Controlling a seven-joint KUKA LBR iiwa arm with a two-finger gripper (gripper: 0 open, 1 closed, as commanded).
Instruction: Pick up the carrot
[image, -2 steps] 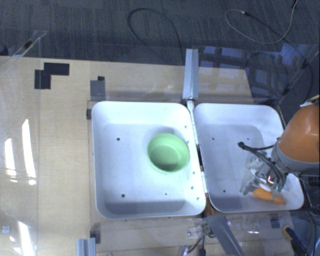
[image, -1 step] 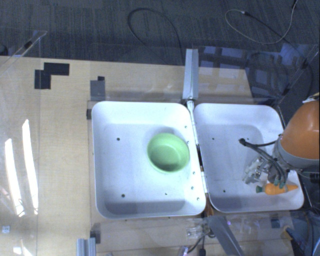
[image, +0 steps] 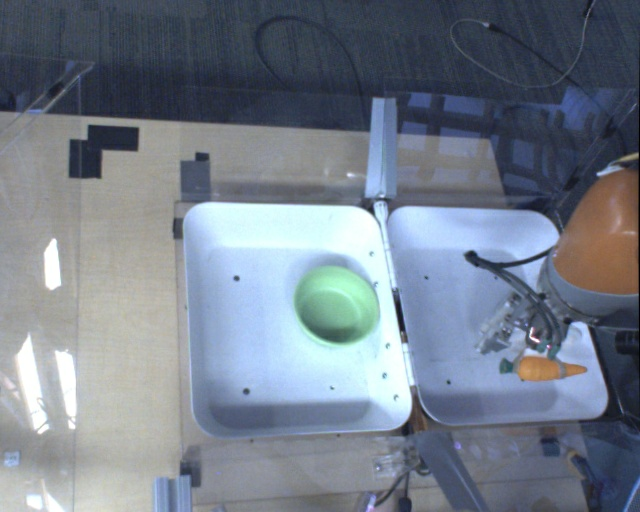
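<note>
One small orange carrot with a green tip (image: 541, 370) lies near the front right corner of the right shallow white bin (image: 450, 250), whose back and left floor is open. The grey two-finger gripper (image: 513, 335) hangs just behind it, blurred, so how its jaws stand cannot be told. One pale green round bowl (image: 337, 304) sits in the left white bin (image: 240, 330), toward the divider.

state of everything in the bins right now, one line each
carrot: lying on its side on the floor of the right bin, near the front right corner.
green bowl: upright in the left bin, nothing in it.
gripper: low over the right bin, just above the carrot.
</note>
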